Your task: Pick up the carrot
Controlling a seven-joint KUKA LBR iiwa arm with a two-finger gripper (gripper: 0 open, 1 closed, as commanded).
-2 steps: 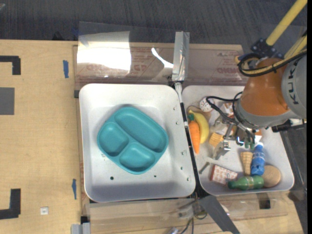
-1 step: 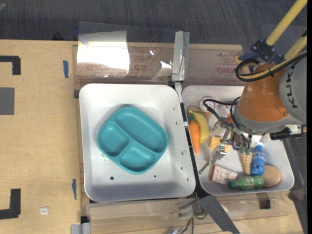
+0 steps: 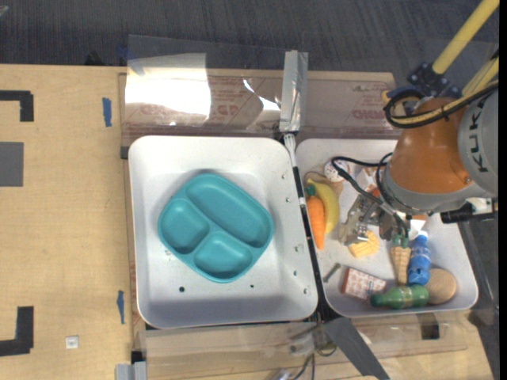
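1. Bench (image 3: pixel 55 212): cardboard-coloured top bearing two shallow white bins side by side, a divider rail between them.
2. Left bin (image 3: pixel 150 165): holds a teal divided plate (image 3: pixel 215 225) near its middle, three compartments, nothing seen in them.
3. Right bin (image 3: pixel 467 283): crowded with small items along its left wall and front edge.
4. Arm (image 3: pixel 432 161): grey with orange band, reaching in from the right, hanging over the right bin's back-right part; cables looped above it.
5. Gripper (image 3: pixel 366 222): pointing down over the middle of the right bin, just above a yellow wedge-shaped piece (image 3: pixel 364 248). Jaw state: cannot tell, metal parts and clutter overlap too much.
6. Carrot (image 3: pixel 316 218): orange, lying lengthwise against the right bin's left wall, touching a banana (image 3: pixel 326 198) on its right side. Near the gripper but apart from it, to the gripper's left.
7. Front edge of right bin: small red-and-white box (image 3: pixel 363 282), green vegetable-like piece (image 3: pixel 400 296), brown rounded item (image 3: pixel 442 285), blue bottle (image 3: pixel 419 261), cone-like item (image 3: pixel 400 258).
8. Progress, as a judgement: early. Carrot resting in the bin, not grasped, not lifted. Left to do: shift toward the bin's left wall, descend over the carrot, close, raise. Risk: banana alongside and bin wall crowding the grasp.
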